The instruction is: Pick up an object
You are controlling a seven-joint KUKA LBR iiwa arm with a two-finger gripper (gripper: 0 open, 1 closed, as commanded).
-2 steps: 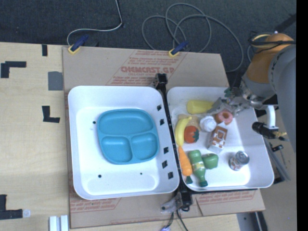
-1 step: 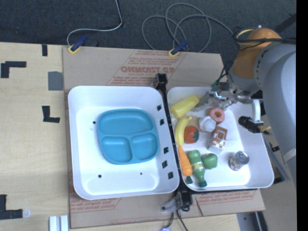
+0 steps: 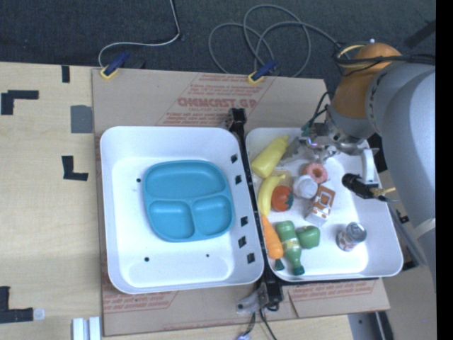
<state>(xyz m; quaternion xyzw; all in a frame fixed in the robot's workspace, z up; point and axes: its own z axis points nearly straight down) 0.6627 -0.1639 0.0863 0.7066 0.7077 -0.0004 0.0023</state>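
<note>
Resting on a light wooden desk (image 3: 42,218), a brown cardboard sheet (image 3: 198,101) printed "CHEMCAST GP" carries two shallow white plastic bins; dark carpet and looping cables lie behind. The left bin (image 3: 117,154) holds a blue divided plate (image 3: 187,198). The right bin (image 3: 386,250) holds a yellow squeeze bottle (image 3: 270,156), a banana, a carrot, green toys and a small metal can (image 3: 350,235). The grey arm with its orange band (image 3: 357,83) leans over the right bin's far edge, its pincer (image 3: 318,142) near the bottle; whether it is open cannot be told.
</note>
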